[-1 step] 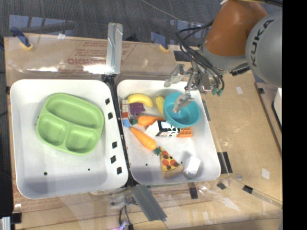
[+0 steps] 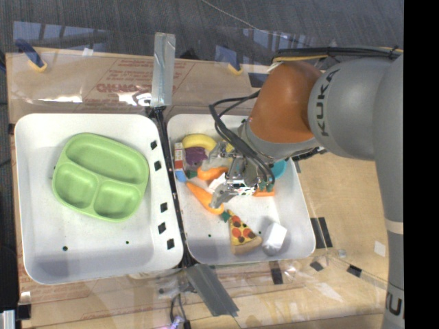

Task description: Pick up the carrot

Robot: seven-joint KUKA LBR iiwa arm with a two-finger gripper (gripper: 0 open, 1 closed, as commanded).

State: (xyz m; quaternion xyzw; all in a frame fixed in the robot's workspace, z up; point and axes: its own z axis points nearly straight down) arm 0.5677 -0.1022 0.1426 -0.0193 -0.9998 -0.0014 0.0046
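Camera view, carrot [image 2: 201, 195] lying diagonally, tip lower right, fingers [image 2: 221, 196] state unclear.

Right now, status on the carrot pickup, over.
Gripper low in right bin, above carrot. Carrot lying flat, not gripped. Pizza slice, banana crowd close.

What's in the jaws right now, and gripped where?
Cannot be told. The gripper is down in the right bin, just above the carrot, but the view doesn't show anything between its jaws.
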